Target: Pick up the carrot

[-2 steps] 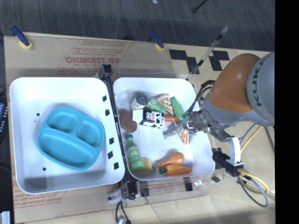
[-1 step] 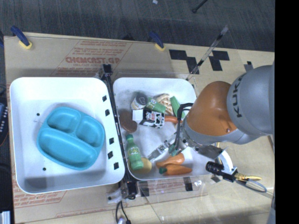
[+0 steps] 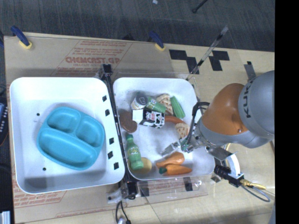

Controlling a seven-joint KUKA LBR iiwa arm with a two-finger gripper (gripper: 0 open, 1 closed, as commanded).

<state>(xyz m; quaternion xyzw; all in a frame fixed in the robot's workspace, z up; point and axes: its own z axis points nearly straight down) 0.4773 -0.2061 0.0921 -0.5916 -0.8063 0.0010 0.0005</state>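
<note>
Camera view | tool [image 3: 174, 147] aperture unclear, grasp unclear | just above carrot [image 3: 171, 159]

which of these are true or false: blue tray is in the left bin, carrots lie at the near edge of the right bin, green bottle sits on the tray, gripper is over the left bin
1. The blue tray sits in the left bin. True.
2. Carrots lie near the front edge of the right bin. True.
3. The green bottle sits on the tray. False: it lies in the right bin, by its left wall.
4. The gripper is over the left bin. False: it is over the right bin, just above the carrots.
</note>
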